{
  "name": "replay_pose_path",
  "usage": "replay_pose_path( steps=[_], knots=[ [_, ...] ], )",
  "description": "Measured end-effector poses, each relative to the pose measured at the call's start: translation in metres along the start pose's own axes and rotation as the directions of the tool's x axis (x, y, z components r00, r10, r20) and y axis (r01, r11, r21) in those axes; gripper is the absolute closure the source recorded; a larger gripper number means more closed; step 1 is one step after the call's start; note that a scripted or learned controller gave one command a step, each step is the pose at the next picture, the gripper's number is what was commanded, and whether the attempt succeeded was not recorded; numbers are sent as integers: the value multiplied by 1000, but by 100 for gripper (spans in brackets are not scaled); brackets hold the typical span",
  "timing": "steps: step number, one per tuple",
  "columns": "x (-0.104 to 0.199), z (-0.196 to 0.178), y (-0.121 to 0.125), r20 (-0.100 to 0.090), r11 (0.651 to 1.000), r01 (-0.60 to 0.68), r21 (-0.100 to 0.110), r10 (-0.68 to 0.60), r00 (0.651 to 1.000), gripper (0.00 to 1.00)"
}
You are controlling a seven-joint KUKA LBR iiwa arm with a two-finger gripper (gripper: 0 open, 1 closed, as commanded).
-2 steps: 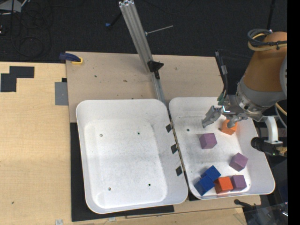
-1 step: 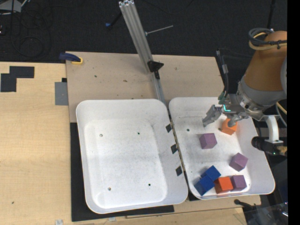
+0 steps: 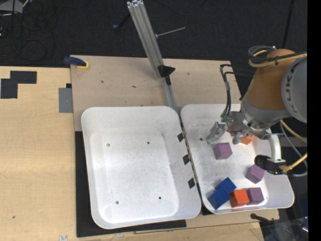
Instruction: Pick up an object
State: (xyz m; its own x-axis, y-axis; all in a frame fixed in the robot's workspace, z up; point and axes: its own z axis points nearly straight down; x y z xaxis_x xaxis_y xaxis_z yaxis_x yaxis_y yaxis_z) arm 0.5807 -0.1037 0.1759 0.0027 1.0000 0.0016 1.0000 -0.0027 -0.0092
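My gripper [image 3: 229,134] hangs over the back part of the right bin [image 3: 281,197], open, with nothing between its fingers. One grey finger [image 3: 216,133] sticks out to the left. A purple cube [image 3: 222,150] lies just in front of and below the gripper, apart from it. A small orange block [image 3: 246,140] lies close by the gripper's right side. Further forward lie another purple cube [image 3: 255,173], two blue blocks [image 3: 221,192], an orange block [image 3: 239,198] and a third purple block [image 3: 256,195] at the bin's front.
The left bin [image 3: 100,119] lies beside the right one, with black clips [image 3: 186,159] along the shared rim. A slanted aluminium bar [image 3: 148,39] rises behind the bins. Cables [image 3: 271,162] hang off the arm at the right.
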Motion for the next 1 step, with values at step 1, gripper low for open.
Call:
replay_pose_path(
  steps=[1],
  knots=[
    [-10,48,5,4,1000,0,-10,0,1000,0]
  ],
)
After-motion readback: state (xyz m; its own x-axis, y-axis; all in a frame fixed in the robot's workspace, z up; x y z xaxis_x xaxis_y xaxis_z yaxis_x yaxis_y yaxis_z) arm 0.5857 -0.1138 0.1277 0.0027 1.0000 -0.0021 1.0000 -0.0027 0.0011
